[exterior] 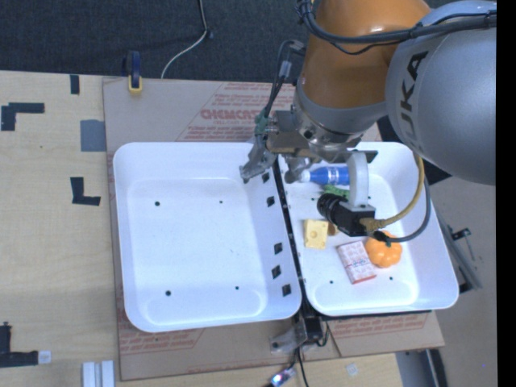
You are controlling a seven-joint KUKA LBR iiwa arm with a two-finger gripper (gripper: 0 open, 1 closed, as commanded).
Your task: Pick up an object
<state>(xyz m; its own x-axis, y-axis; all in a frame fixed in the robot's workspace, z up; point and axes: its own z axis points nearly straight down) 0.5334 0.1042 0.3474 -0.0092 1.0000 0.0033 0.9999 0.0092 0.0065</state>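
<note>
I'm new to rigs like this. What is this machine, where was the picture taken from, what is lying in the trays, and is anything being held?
This is one picture from a single camera fixed above the bench, looking down at a slant. The big grey and orange machine is a robot arm reaching in from the right. Its grasping part, the end effector, hangs over the ridge where two shallow white bins meet. Beside the left bin, the right bin holds a yellow wedge, a small pink and white box, an orange object and a blue and white bottle partly under the arm. Nothing can be seen held in the end effector.
</note>
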